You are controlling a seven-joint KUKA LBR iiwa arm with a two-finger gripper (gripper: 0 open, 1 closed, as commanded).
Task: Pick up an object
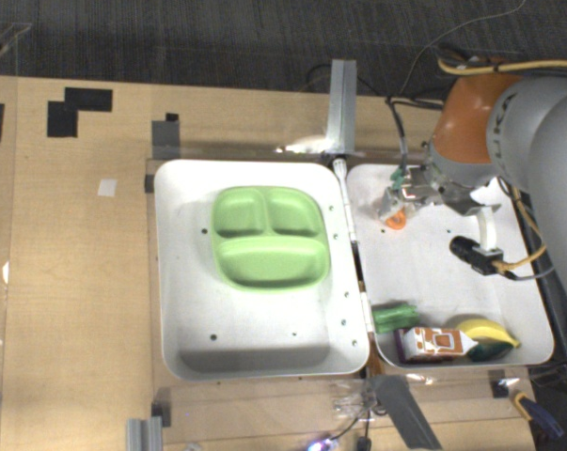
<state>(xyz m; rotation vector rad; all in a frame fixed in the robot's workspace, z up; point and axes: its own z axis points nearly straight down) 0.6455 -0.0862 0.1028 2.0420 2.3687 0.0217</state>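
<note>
- The table (67, 252) is pale wood, with two white bins sitting side by side on it, their inner rims touching.
- The left bin (181, 280) holds one thing: a green plate (269, 238) with three compartments, lying flat near the middle and a little towards the far wall.
- The arm (546, 148) comes in from the right, over the far right corner of the right bin (424, 280). Its orange band (464, 125) sits just above the wrist.
- The pincer (399, 205) is low over the far left part of the right bin, close to the rim between the bins.
- From here I cannot tell whether the pincer is released or clenched; the tip is too small and cluttered to read.
- A small orange bit (394, 220) lies at the very tip of the pincer, on or just over the bin floor. I cannot tell whether it is held or merely beside the tip.
- The rest sits along the near wall of the right bin, well apart from the pincer.
- A green tube (394, 318) lies on its side in the near left corner.
- Just beside it is a brown and white box (435, 344), lying flat against the near wall.
- A banana (485, 331) lies to the right of the box, touching it, with a dark green thing (492, 351) tucked under its near side.
- The middle of the right bin's floor is bare white.
</note>
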